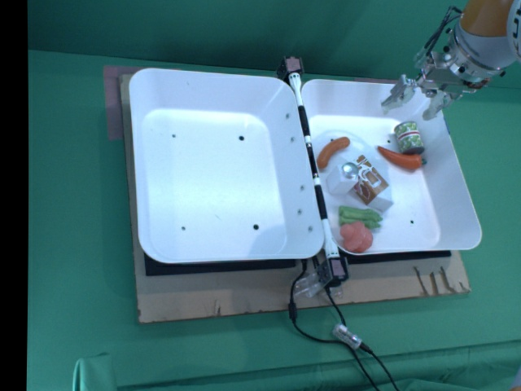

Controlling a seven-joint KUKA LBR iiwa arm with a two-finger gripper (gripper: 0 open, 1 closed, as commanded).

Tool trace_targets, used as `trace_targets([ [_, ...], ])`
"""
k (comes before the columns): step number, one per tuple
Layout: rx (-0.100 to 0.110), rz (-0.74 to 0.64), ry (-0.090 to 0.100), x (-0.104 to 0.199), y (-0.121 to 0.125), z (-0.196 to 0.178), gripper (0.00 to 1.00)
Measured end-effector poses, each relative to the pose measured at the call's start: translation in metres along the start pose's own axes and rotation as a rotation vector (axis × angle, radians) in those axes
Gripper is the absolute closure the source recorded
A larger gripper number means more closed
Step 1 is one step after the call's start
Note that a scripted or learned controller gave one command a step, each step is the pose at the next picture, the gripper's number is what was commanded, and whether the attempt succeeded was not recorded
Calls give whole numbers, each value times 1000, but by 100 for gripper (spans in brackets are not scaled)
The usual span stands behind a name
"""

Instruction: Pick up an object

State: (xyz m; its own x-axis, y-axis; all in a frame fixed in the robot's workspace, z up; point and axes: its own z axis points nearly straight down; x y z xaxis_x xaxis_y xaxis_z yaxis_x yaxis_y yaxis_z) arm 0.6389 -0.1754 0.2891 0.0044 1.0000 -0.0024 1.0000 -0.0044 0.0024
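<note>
White right bin (456, 218) holds all objects; I see gripper (418, 98) hovering over its far right corner, fingers spread wide, nothing between them. Small green-labelled can (409, 136) just below gripper, apart from it, orange carrot (400, 158) touching can's near side. Orange sausage (332, 151) near divider. Clear bowl (346, 169) mid-bin, with small box (370, 186) at its right edge. Green pea pod (360, 216) and red round piece (356, 236) near front. Left bin (155, 96) beside it
</note>
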Motion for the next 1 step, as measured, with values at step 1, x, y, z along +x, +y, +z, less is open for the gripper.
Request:
trace_targets([
  [1, 0, -1, -1, 24, -8, 97, 0],
])
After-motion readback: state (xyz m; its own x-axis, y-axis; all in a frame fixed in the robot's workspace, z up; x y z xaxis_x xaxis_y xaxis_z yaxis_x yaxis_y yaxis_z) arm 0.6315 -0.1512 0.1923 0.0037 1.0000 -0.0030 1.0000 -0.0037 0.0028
